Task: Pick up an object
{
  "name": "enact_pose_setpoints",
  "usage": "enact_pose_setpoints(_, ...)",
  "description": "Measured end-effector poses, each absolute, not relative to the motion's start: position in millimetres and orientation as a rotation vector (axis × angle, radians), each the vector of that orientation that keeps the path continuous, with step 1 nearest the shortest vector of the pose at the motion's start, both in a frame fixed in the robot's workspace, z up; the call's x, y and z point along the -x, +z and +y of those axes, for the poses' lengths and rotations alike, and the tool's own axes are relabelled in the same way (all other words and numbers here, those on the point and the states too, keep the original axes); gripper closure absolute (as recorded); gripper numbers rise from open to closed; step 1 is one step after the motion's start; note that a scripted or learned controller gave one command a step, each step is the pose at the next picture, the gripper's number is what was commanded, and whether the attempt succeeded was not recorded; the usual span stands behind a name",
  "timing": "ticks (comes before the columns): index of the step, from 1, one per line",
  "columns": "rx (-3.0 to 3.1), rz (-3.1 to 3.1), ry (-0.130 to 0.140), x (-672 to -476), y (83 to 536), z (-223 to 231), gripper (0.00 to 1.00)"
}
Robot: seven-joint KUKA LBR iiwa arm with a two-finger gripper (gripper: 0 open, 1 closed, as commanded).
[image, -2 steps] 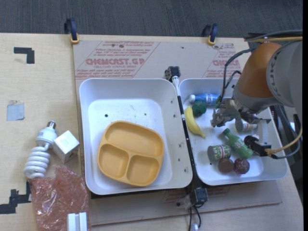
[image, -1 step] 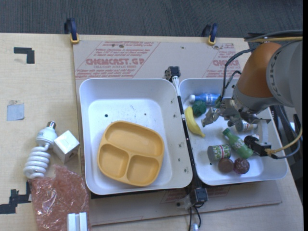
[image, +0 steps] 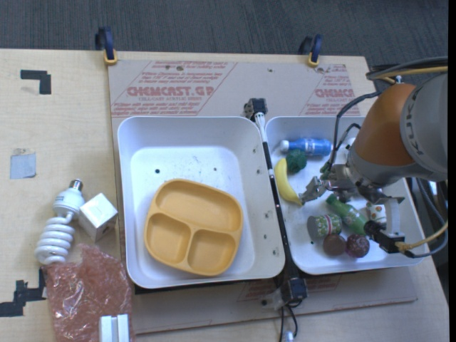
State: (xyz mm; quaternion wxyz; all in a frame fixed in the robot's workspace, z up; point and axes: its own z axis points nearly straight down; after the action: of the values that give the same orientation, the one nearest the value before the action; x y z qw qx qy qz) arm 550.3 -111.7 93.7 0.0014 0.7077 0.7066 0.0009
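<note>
In the right bin (image: 417, 261) the loose things lie crowded under the arm (image: 399, 130): a banana (image: 285, 182) along the left wall, a dark green lump (image: 296, 160) touching its upper end, and a blue bottle (image: 309, 146) lying on its side just above that, near the far wall. Toward the near edge stand a small can (image: 324, 225) with a green label, a brown ball (image: 333, 245) just below it and a dark red ball (image: 358, 246) beside that one; a green bottle (image: 345, 211) lies slanted between the can and the arm's wrist. The gripper (image: 314, 189) hangs low over the bin's middle, just right of the banana and above the can, its metal fingers (image: 311, 192) pointing left. Whether the jaws are spread or closed I cannot tell, and nothing can be seen between them. The left bin (image: 135, 191) holds a yellow tray (image: 193, 226) with three compartments, lying flat toward the near side. Both bins rest on a brown board (image: 171, 84) clamped at its far corners. On the bench to the left lie a spiral bulb (image: 58, 230), a white cube (image: 98, 214) touching it, and a pink mesh bag (image: 89, 291) just below them.
</note>
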Motion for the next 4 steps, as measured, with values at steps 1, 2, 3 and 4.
enact_pose_setpoints(1, -2.220, 2.215, 0.007, -552.0, 105, -112, 1.00)
enact_pose_setpoints(2, -2.220, 2.216, 0.005, -551.7, 104, -112, 0.00)
enact_pose_setpoints(3, -2.220, 2.213, 0.007, -552.8, 114, -113, 1.00)
enact_pose_setpoints(4, -2.219, 2.213, 0.007, -552.8, 114, -113, 0.00)
